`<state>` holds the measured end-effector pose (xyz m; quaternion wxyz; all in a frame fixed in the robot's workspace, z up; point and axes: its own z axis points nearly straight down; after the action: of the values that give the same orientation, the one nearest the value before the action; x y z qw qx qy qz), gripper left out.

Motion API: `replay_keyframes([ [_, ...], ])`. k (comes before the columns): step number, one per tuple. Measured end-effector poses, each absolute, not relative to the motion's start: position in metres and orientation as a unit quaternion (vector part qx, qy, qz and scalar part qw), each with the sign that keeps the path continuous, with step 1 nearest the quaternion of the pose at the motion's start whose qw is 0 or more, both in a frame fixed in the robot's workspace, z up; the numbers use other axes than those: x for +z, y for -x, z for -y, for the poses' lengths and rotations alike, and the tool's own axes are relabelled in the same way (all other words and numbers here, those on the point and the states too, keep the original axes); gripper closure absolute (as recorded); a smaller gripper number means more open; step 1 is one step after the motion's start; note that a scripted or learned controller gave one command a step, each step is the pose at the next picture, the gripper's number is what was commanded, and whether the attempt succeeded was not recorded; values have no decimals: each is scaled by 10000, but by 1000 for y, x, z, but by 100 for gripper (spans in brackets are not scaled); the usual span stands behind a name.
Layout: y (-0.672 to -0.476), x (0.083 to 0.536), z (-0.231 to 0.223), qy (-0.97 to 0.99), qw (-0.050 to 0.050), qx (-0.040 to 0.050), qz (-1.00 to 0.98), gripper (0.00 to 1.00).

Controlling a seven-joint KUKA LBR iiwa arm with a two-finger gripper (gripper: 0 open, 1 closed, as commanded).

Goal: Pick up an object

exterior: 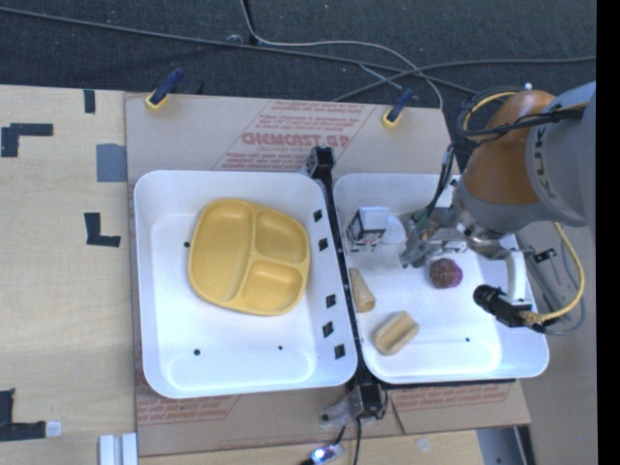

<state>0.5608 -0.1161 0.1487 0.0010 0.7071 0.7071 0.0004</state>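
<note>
You see the gripper [422,243] low over the right bin [484,356], reaching in from the arm [513,163] at the right. Its tips blur into the metal around them, so you cannot tell its state, and nothing can be made out in its grasp. Just right of it and a little toward you lies a dark reddish ball [445,273], close beside the tips; contact cannot be judged. Just left of the gripper stands a small grey-and-white block [368,225]. Farther toward you and left lie two tan pieces: a wedge [361,291] by the divider and a chunk [395,332] near the bin's middle. Well left of the gripper, the left bin [160,289] carries a yellow divided plate [249,256].
</note>
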Motion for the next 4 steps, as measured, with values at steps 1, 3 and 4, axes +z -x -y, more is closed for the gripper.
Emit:
replay_keyframes([
  [1, -562, 200, 126, -7071, 15, 5, -7071, 100],
  [3, -550, 231, 73, -7055, -8, -6, -7088, 100],
  [4, -542, 239, 15, -7046, -12, 0, -7096, 100],
])
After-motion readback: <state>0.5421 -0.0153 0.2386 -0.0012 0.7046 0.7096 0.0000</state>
